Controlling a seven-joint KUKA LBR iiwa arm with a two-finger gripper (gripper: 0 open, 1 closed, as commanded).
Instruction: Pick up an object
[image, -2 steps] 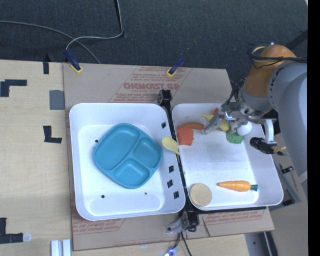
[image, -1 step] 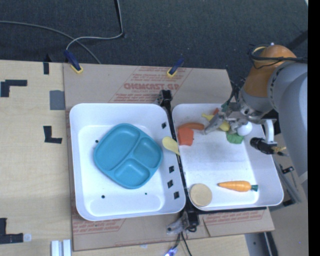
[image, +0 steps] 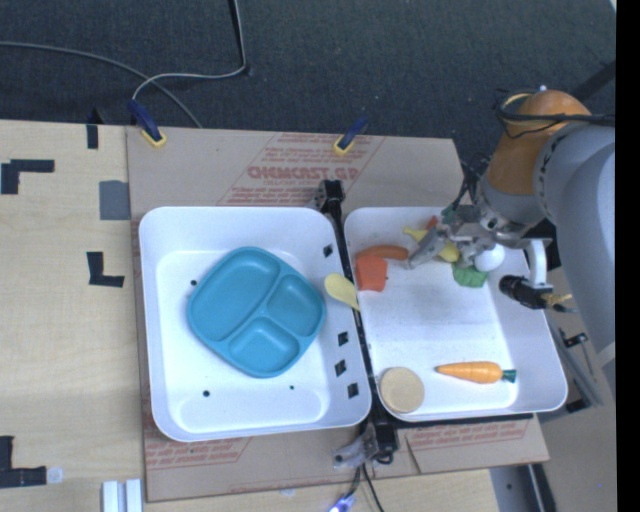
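Note:
My gripper hangs low over the back of the right bin, reaching in from the right. Just left of its tip lies a red-orange block. A small yellow piece sits right behind the tip. A green object and a white ball rest under the wrist, partly hidden by it. Toward the front of the same bin lie an orange carrot and a round tan disc. I see nothing clearly held.
A blue divided plate lies in the left bin. A yellow spoon-like piece rests on the divider between the bins. The grey arm covers the right bin's far right corner.

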